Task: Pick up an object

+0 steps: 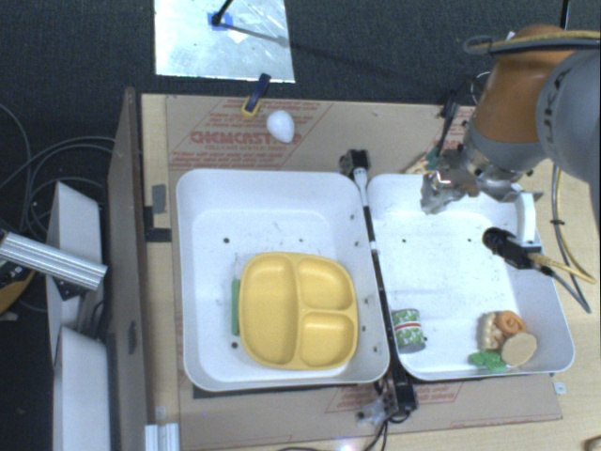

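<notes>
I see two smooth, glossy white plastic bins (272,191) on a matt brown printed cardboard sheet (310,125). A yellow divided tray (297,309) looks like semi-gloss plastic. Behind lies a crinkled, shiny foil sheet (223,24). The arm's orange band (519,83) has a satin sheen.

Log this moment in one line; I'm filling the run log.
gripper: over right bin, far edge | holding: nothing seen | yellow tray: left bin
</notes>
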`<state>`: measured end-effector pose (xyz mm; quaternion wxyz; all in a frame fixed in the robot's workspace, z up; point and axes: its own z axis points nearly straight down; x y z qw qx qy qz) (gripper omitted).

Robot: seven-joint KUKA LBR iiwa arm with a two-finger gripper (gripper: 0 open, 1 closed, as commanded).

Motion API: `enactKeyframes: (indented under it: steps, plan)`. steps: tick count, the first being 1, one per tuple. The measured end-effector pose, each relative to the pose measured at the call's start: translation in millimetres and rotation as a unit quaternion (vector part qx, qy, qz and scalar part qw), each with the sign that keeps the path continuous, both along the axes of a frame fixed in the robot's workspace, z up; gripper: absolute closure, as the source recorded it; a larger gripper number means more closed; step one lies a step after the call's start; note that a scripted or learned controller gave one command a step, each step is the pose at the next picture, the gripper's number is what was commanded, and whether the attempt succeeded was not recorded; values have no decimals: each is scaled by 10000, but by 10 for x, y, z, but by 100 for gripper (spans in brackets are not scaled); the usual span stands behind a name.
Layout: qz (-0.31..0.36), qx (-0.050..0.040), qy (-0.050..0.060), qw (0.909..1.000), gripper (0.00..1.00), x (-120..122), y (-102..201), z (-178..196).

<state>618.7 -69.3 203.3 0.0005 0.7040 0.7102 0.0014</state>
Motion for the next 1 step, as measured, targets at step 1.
enactKeyframes:
  steps: [1]
  plan:
    - [-48,-14,-7,10000,100,163,-492,-94]
